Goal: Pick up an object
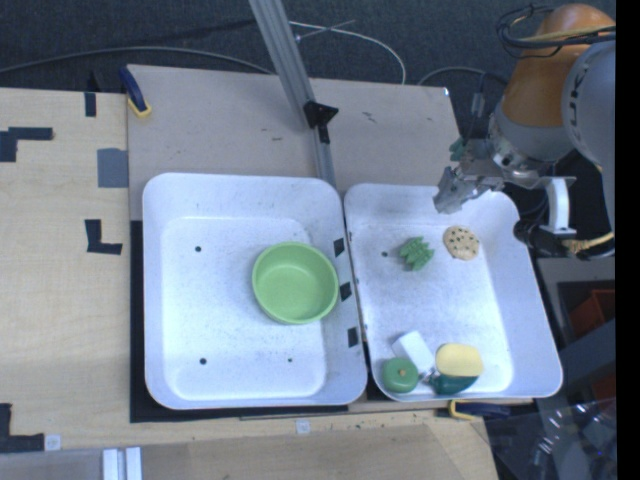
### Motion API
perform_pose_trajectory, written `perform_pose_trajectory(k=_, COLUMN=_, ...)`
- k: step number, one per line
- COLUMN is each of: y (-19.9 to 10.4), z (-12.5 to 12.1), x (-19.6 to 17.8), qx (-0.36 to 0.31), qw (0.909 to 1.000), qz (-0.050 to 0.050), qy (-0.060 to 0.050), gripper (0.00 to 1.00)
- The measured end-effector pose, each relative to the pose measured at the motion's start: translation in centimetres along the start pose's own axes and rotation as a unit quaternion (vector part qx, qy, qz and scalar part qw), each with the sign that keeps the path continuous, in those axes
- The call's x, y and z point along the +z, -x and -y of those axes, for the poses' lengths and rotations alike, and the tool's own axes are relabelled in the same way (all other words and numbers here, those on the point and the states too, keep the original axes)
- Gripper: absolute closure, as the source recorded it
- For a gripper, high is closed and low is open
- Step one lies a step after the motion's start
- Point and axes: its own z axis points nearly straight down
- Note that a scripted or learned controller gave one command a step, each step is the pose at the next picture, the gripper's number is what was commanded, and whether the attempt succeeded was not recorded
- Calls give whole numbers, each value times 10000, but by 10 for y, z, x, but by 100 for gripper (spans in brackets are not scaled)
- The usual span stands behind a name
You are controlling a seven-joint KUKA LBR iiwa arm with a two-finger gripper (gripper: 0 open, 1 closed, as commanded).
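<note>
Overhead slanted look at a bench (220, 118) with two shallow white bins side by side. At right, grey arm with orange band (555, 38), reaching in over the far edge of the right bin (480, 308). Gripper (450, 196) hanging above that bin's far right corner, pointed down and to the left, nothing seen in its grasp; too small and blurred to say whether open or closed. Just below and beside the gripper, apart from it, a small round tan cookie with dark specks (461, 242); to the cookie's left, near but not touching, a small green leafy toy (416, 253). At the near edge of the same bin, well apart from the gripper, a tight cluster: white block (412, 347), round green piece (401, 375), yellow piece (459, 359) lying on something dark green. In the left bin (165, 268), a light green bowl (294, 283) near the middle, toward the divide between the bins. Slanted metal pole (285, 53) crossing the far side of the bench. Judged step: the approach, before any contact, with no object lifted yet. Likeliest targets by nearness: the cookie or the leafy toy. Next move likely to call for a short shift over the chosen piece, a straight descent to the bin floor, then a firm close around it before lifting. Cookie flat and low, so probably hard to catch; leafy toy bulkier, perhaps the easier hold.
</note>
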Motion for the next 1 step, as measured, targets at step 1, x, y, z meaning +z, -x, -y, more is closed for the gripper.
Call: perform_pose_trajectory(k=1, y=-47, z=1, x=6, qx=-20, qw=10000, qz=-9, qy=-6, gripper=100)
